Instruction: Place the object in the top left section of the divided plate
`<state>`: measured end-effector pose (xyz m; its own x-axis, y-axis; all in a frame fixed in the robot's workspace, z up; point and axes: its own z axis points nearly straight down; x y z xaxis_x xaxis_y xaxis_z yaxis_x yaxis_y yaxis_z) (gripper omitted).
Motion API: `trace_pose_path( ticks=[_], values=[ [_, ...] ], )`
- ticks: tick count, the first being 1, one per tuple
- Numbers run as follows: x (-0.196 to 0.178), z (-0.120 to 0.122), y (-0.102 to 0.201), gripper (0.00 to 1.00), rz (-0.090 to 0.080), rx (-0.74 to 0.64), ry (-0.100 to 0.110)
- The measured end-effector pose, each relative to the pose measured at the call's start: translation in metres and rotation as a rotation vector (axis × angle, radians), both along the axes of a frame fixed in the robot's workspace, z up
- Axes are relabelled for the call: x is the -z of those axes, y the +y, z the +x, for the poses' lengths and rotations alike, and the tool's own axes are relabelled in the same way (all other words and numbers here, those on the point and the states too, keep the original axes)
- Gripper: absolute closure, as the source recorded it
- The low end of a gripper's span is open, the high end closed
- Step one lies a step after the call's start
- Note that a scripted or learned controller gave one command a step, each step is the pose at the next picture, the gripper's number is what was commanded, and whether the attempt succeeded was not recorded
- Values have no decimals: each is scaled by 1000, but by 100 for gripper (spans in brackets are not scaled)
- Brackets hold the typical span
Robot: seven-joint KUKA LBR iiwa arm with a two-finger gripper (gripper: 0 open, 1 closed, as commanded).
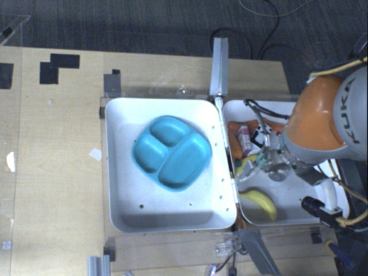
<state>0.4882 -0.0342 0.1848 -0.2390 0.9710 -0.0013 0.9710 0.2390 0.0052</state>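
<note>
Low over the right bin (322,218) sits the end effector (257,161), reaching in from the right under the arm's (322,119) big grey wrist and orange band. The arm comes in at a slant, its bulk covering much of the right bin's upper half, with cables looping off the wrist. Whether the end effector is apart or together cannot be told from here; the metal parts blur into the clutter beneath them.

Right under and around the tip there is a small heap: an orange packet (236,132) against the bin's left wall, a pink and white item (245,138) just beside it, and something yellow-green (246,164) poking out beside the tip. A banana (260,203) lies apart from the heap, nearer the bin's front left corner, curved and fully clear of the arm. Which of these is the object cannot be told, and nothing is visibly between the fingers.

Over in the left bin (123,211) the blue divided plate (172,152) rests slightly rotated near the middle, three sections showing, all of them bare. A metal divider rail (219,68) stands between the two bins on the pale tabletop (57,171), and the bin walls lie between the heap and the plate.
</note>
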Motion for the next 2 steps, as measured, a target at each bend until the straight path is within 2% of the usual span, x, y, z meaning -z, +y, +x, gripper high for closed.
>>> trace_pose_path(
  ticks=[1, 2],
  values=[
    [-19, 0, 35, 0, 0, -94, -1],
    [0, -1, 48, 0, 0, -196, 2]
  ],
)
